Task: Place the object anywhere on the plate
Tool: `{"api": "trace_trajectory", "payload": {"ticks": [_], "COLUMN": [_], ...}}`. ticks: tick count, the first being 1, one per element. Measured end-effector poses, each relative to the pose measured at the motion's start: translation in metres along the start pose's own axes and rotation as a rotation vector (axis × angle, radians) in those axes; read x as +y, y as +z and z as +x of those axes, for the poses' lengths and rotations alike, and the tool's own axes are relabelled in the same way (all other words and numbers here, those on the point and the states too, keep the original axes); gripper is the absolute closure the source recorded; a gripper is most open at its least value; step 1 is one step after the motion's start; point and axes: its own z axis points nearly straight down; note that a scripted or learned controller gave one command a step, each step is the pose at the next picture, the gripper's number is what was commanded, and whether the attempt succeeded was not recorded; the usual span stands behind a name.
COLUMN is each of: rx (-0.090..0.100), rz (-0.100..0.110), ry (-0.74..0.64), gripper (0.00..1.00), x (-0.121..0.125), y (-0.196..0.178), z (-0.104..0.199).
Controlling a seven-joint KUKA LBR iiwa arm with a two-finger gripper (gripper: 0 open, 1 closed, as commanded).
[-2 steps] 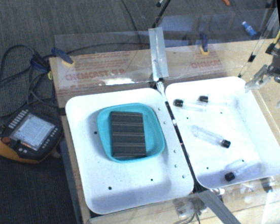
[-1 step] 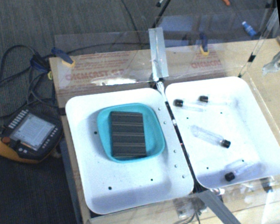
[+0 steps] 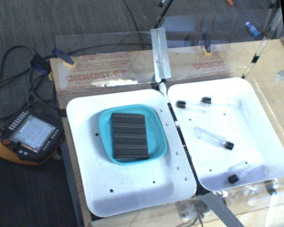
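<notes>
Nearest the lens, a clear plastic tube with a black cap [image 3: 238, 172] is seen lying against the near rim of the right-hand shallow white bin [image 3: 260, 121]. Farther back in the same bin, a second clear capped tube [image 3: 214, 139] is laid at a slant near the middle. A further clear tube piece with black ends [image 3: 193, 105] is found by the far-left corner, well apart from the other two. The left-hand shallow white bin [image 3: 92, 192] is set just beside the right one, their inner rims touching. A teal, rounded-square plastic plate [image 3: 158, 134] is held in this bin, towards its far half. The dark grey, ribbed rectangular block [image 3: 129, 136] is seen lying flat on the plate, within its rim and roughly centred. A grey handheld control pendant with a pale screen [image 3: 31, 137] is placed on the dark floor beside the left bin, with black cables trailing from it. Behind both bins, a cardboard sheet with red lettering [image 3: 100, 74] is laid flat. Whether the gripper is released or clenched cannot be told.
</notes>
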Motion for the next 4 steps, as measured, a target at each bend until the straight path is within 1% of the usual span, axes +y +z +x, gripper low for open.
{"api": "trace_trajectory", "payload": {"ticks": [3, 4], "rx": [0.000, 0.000], "rz": [0.000, 0.001], "ry": [0.411, 0.490], "gripper": [0.00, 0.00], "x": [0.0030, 0.0030], "y": [0.0004, 0.0005], "z": [-0.0025, -0.0025]}}
